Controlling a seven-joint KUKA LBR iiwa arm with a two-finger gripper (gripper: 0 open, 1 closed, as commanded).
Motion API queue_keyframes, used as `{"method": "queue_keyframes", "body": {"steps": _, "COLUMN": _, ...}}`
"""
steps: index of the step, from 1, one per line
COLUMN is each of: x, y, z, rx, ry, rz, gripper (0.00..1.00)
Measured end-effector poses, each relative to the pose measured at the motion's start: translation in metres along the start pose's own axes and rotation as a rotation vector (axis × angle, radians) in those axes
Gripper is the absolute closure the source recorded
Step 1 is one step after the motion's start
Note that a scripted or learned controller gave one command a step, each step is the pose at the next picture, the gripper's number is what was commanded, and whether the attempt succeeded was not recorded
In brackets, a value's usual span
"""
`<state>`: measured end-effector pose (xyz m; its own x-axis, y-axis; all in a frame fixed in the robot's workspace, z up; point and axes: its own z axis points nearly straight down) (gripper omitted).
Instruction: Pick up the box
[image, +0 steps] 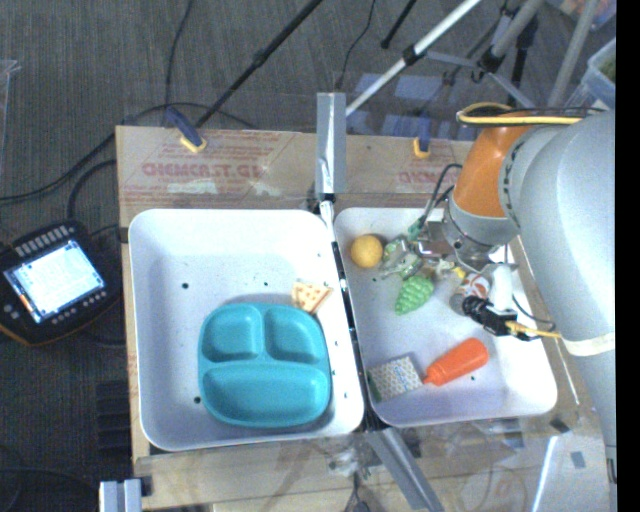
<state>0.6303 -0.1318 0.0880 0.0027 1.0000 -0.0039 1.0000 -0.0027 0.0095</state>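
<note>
Jaws are sitting hidden under the wrist, so I cannot tell their state. Lower down, a small patterned box (394, 376) is lying flat beside a smooth orange carrot (457, 361); farther up, the gripper (428, 252) is hovering over a bumpy green toy (413, 293).

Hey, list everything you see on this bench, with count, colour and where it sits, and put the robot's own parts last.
Bins: two, white, side by side on the bench.
Divided plate: one, teal, left bin, toward the near side.
Cracker: one, tan, left bin, by the plate's far right corner.
Lemon: one, yellow, right bin, far left corner.
Leafy toy: one, green, right bin, just in front of the gripper.
Carrot: one, orange, right bin, near side.
Box: one, grey patterned, right bin, near left corner, next to the carrot.
Handheld screen: one, black, on the floor, left of the bench.
Arm: one, grey with orange band, over the right bin.
Gripper: one, low by the leafy toy.
</note>
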Motion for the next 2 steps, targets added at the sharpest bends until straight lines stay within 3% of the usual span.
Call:
{"method": "queue_keyframes", "body": {"steps": 1, "x": -0.033, "y": 0.029, "z": 0.000, "rx": 0.063, "ry": 0.044, "rz": -0.055, "gripper": 0.00}}
{"method": "queue_keyframes", "body": {"steps": 2, "x": -0.048, "y": 0.033, "z": -0.007, "rx": 0.024, "ry": 0.009, "rz": -0.048, "gripper": 1.00}}
